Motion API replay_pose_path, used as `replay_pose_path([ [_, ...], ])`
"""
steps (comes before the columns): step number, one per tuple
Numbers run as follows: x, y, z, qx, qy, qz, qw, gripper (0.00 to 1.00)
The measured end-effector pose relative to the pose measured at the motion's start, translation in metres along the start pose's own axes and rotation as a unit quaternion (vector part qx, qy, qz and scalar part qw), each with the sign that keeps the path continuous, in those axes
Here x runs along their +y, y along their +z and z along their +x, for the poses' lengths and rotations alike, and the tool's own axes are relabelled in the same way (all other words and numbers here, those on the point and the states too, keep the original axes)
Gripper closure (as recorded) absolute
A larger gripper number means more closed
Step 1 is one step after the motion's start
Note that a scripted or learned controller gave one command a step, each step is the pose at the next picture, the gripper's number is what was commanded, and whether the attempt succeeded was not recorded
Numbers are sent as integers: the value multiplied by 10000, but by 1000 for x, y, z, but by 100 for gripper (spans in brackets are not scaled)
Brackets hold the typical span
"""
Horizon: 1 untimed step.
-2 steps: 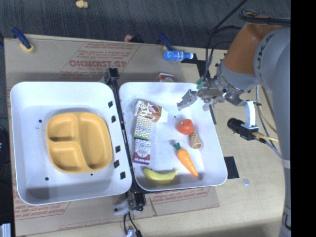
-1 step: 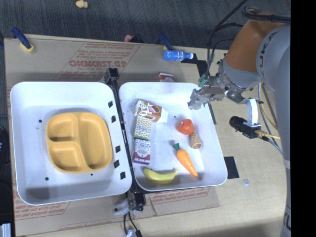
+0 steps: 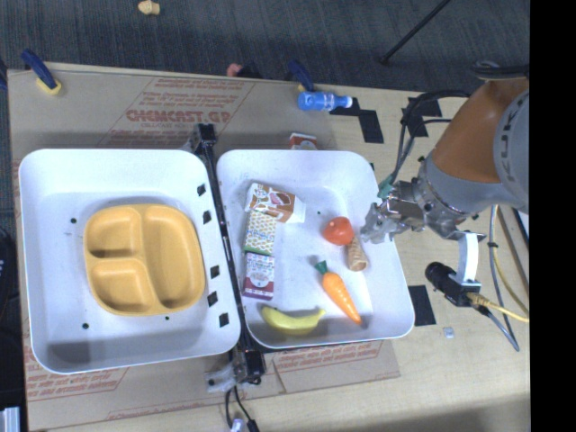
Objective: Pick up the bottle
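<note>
The metal two-finger pincer (image 3: 378,223) is hanging over the right rim of the right-hand shallow white plastic bin (image 3: 297,165), at the end of the grey arm with its broad orange band (image 3: 477,133) reaching in from the right; whether it is open or closed cannot be told from this slanted view, and nothing is showing in its grasp. Just beside and below it, a small tan cork-shaped piece (image 3: 357,254) is lying inside the bin, next to a round red-orange toy tomato (image 3: 338,230). Below those, an orange toy carrot with a green top (image 3: 338,294) is lying aslant, and a yellow toy banana (image 3: 292,318) is resting along the bin's near wall. Toward the bin's left side, a white and brown patterned carton (image 3: 268,207) is lying above a small flat packet with a dark red label (image 3: 258,275). The left-hand white bin (image 3: 45,241) is sitting just beside the right one, holding a yellow plastic divided tray with three compartments (image 3: 144,257). The small blue bottle with a pale cap (image 3: 322,102) is lying on its side on the cardboard-covered bench (image 3: 171,106), outside both bins, beyond the far edge of the right bin and well apart from the pincer.
</note>
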State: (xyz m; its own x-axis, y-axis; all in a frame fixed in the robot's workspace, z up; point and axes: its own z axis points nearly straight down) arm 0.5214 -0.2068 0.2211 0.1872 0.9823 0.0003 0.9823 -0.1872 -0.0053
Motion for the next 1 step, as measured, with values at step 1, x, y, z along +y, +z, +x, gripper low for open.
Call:
replay_pose_path([
  [1,-45,-2,-5,5,-450,-3,9990,100],
])
